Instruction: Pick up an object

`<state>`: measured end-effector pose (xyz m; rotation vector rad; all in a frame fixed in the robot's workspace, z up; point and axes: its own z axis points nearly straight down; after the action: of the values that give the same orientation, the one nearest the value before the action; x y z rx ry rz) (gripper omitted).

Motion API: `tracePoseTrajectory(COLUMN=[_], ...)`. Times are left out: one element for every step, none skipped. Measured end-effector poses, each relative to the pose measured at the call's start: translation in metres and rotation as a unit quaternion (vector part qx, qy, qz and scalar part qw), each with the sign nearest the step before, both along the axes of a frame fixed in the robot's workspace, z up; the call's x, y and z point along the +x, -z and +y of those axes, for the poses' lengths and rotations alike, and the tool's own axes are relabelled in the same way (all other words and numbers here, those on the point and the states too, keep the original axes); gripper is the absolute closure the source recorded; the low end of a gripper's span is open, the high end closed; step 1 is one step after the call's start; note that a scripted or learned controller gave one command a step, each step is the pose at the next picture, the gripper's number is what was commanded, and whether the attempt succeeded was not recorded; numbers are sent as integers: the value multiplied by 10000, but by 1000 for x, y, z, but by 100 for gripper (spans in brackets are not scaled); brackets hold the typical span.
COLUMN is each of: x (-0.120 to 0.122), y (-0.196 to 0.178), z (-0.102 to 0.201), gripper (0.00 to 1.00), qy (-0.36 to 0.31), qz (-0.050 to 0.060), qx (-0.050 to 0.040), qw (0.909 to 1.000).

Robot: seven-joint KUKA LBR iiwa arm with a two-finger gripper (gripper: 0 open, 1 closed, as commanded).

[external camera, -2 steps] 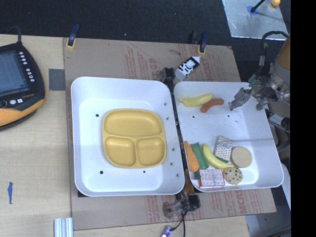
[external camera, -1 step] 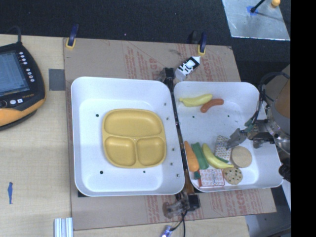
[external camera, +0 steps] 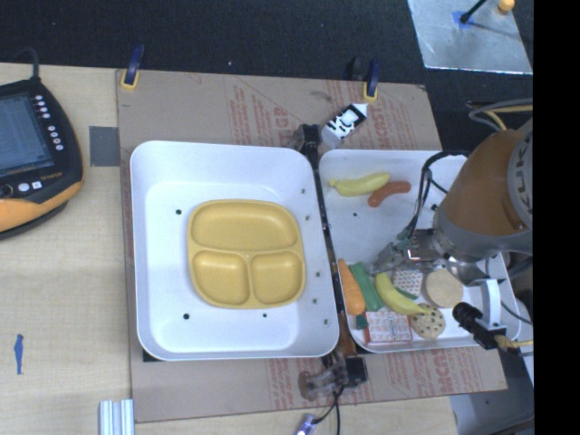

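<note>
The right bin (external camera: 358,216) holds toy food. A yellow banana (external camera: 360,184) and a red sausage (external camera: 389,191) lie near its far wall. At the near end lie an orange carrot (external camera: 350,287), a green piece (external camera: 368,287), a second banana (external camera: 401,296), a round cracker (external camera: 444,288), a cookie (external camera: 428,322) and a printed card (external camera: 388,327). My gripper (external camera: 404,253) hangs low over this near cluster, just above the second banana. The arm's wrist covers the bin's right side.
The left bin (external camera: 163,243) carries a yellow three-compartment plate (external camera: 246,251). A teach pendant (external camera: 32,152) lies at the bench's left edge. Clamps (external camera: 370,78) hold the cardboard at the far side. A black-and-white object (external camera: 344,121) sits behind the bins.
</note>
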<state>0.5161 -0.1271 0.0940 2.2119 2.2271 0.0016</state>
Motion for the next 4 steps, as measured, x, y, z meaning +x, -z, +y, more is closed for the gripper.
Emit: tracePoseTrajectory(x=[1, 49, 49, -22], y=[-11, -79, -78, -60], z=[-3, -59, -59, 8], gripper=[100, 100, 0, 0], qy=[-16, 26, 26, 1], qz=[-10, 23, 27, 42], qx=[-31, 3, 6, 12], qw=[10000, 10000, 10000, 10000])
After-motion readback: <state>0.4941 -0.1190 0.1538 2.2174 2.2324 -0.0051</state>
